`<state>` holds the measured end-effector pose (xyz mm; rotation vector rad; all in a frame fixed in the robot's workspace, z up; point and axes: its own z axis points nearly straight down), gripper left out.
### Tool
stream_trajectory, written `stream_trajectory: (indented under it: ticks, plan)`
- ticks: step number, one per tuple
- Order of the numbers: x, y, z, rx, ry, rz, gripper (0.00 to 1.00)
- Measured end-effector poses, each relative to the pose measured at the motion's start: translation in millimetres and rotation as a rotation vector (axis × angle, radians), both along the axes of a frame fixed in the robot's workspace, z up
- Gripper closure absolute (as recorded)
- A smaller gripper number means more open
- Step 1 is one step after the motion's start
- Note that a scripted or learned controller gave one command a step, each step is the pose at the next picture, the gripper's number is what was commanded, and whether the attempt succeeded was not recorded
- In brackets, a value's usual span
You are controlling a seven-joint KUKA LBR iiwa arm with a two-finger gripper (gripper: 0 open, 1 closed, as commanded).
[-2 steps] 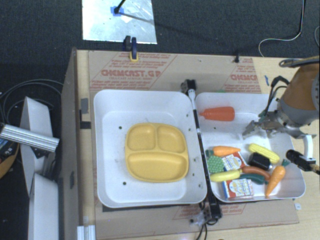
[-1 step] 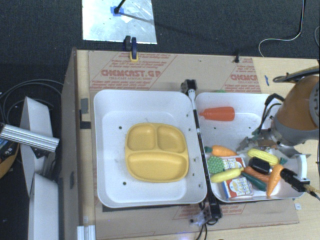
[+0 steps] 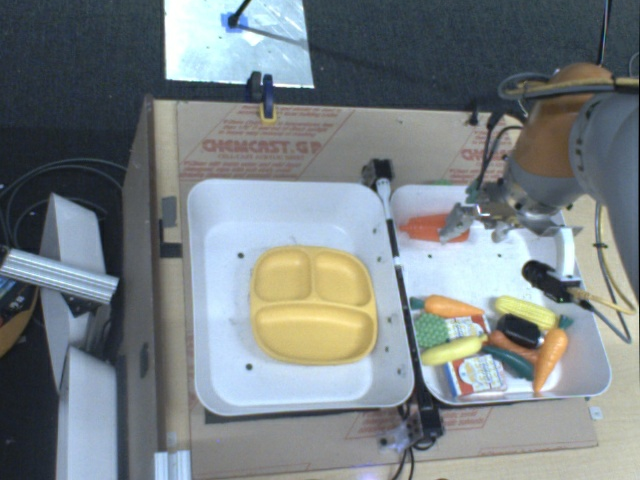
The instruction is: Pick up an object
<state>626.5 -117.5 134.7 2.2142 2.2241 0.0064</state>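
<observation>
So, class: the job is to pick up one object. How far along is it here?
Nothing looks lifted yet. The gripper is low in the right bin, right beside an orange carrot at the bin's far end. Whether it grips it is unclear. Securing and raising an object remains.

Two shallow white plastic bins are sitting side by side: left bin (image 3: pixel 215 268), right bin (image 3: pixel 590 368).

Left bin is holding one yellow three-compartment plastic tray (image 3: pixel 312 303).

Right bin is holding:
- three orange toy carrots (image 3: pixel 422 229) (image 3: pixel 452 307) (image 3: pixel 549 356)
- two yellow corn-like toys (image 3: pixel 525 311) (image 3: pixel 451 350)
- one small printed carton (image 3: pixel 476 373)
- further small pieces, too jumbled for counting.
</observation>
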Motion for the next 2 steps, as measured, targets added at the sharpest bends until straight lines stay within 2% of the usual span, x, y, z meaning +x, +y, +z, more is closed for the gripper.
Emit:
stream_trajectory:
  ticks: [1,2]
  plan:
    - [27,21,-42,-0.003,0.021,-0.002,0.0]
    - [26,19,-32,-0.006,0.027,0.001,1.0]
